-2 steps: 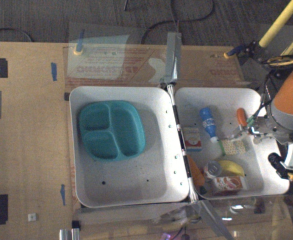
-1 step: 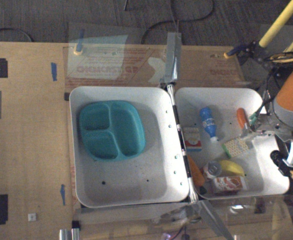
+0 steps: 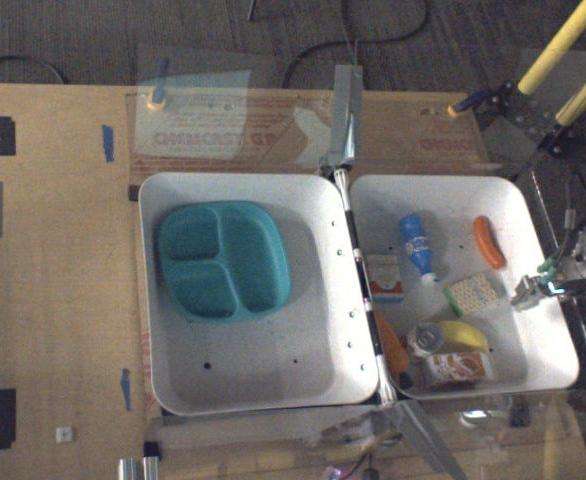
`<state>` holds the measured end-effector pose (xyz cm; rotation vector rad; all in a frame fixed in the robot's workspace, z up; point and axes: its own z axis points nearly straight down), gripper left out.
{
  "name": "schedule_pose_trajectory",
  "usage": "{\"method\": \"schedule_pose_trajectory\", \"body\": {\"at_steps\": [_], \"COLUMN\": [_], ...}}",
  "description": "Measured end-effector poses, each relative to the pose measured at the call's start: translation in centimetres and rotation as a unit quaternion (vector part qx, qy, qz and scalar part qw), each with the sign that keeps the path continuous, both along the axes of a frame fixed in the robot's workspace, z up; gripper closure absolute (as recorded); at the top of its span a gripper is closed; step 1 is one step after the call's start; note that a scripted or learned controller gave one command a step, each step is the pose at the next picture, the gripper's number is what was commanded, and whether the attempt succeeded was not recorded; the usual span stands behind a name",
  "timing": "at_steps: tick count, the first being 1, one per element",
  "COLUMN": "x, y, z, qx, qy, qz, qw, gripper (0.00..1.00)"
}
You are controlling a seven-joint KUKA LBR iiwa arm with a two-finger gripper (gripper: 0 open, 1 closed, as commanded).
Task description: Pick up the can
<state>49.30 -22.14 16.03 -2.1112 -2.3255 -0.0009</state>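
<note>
Although the can (image 3: pixel 426 337) lies among clutter at the near side of the right bin (image 3: pixel 548 360), it is plain enough: a small tin with a silvery top, tipped toward the camera, touching the yellow banana (image 3: pixel 465 336) on its right and sitting just above a red-and-white packet (image 3: pixel 455 367). An orange carrot (image 3: pixel 391 335) lies just beside it on the left, along the divider between the bins. From the gripper (image 3: pixel 535 290), which sits at the right rim of that bin, the can lies to the left and a little nearer the camera, with a green-checked sponge (image 3: pixel 472 293) between the two and slightly farther back. The gripper is small and partly blurred here, so whether it is wide or narrow cannot be told, and nothing is seen in it. The can's long axis seems to run roughly up toward the camera, though at this size that is only a guess. Farther back in the same bin lie a blue bottle (image 3: pixel 416 246), an orange sausage-shaped piece (image 3: pixel 489 241) and a small carton (image 3: pixel 384 276). The left bin (image 3: pixel 173 368) holds a teal divided plate (image 3: pixel 224 259). Both bins rest on a tan wooden surface (image 3: pixel 53 268) marked with blue tape and black squares; beyond it lie grey carpet and black cables.
</note>
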Motion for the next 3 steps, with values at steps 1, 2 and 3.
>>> {"method": "schedule_pose_trajectory", "body": {"at_steps": [1,2,3], "x": [-1.4,-1.2,-1.2], "y": [3.7,14.2,5.4], "z": [1.3,6.3,1.2], "qx": [0.0002,-0.0012,-0.0005], "qy": [0.0,-0.002,-0.001], "qz": [0.196,0.289,0.377], "qw": [0.9807,0.9573,0.9261], "gripper": [1.0,1.0,1.0]}}
